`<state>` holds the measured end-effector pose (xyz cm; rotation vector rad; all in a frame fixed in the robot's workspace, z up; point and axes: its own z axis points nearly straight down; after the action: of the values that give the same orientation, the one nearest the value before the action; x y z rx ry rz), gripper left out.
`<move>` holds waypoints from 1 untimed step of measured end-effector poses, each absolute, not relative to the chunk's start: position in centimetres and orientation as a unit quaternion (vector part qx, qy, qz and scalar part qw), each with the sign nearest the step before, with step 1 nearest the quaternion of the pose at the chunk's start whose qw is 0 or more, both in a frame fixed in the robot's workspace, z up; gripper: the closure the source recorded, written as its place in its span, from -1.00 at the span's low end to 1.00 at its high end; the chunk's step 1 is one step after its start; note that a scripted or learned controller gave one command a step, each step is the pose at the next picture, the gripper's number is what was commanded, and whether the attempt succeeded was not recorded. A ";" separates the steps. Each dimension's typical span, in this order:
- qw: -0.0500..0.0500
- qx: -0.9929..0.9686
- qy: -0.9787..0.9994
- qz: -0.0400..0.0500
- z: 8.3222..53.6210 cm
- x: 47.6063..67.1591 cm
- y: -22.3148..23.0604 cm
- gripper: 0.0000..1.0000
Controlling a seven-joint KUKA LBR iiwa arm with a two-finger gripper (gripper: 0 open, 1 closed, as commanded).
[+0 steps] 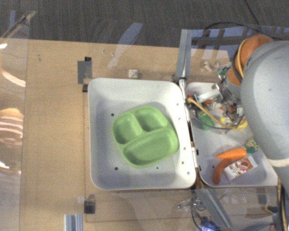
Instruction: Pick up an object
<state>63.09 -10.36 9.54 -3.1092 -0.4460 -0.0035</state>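
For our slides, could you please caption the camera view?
KUKA arm reaches into the right bin; green divided plate in left bin.

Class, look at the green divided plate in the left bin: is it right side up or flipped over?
Right side up. The green divided plate shows its three hollow compartments facing upward, lying flat on the left bin floor.

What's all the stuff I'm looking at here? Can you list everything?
Shallow white bins: two, white, side by side on the bench.
Green divided plastic plate: one, green, middle of the left bin.
Orange carrot-shaped toy: one, orange, right bin, near side.
Orange sausage-shaped toy: one, orange-brown, right bin, beside the packet.
Small red-and-white printed packet: one, right bin, near corner.
Tangle of small mixed items: count unclear, yellow and green among them, far end of right bin.
Robot arm: one, grey with orange band, over the right bin.
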 end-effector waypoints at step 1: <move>0.000 -0.995 -0.104 -0.002 19.5 63.4 -15.5 -1.00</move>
<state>63.42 -15.54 19.52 -3.1246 -0.3279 -0.0054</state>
